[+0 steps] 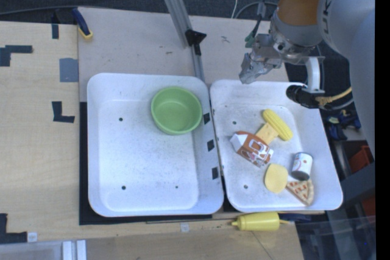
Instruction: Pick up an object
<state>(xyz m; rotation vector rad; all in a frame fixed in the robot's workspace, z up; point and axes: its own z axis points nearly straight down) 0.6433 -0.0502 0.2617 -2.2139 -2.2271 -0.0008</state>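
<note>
We see our jaws [251, 73] hanging above the far left corner of the right bin [323, 131], with nothing visibly between them, and we cannot tell whether they are apart or together. In that bin lie a corn cob [277, 123], a small carton [251, 148], a yellow disc [276, 178], a metal can [301, 164] and a waffle piece [301, 192], well apart from the jaws. A green bowl [177, 109] sits in the left bin [116, 149], and a yellow bottle [257, 221] lies on the desk [134, 45] just beside the right bin's near edge.
</note>
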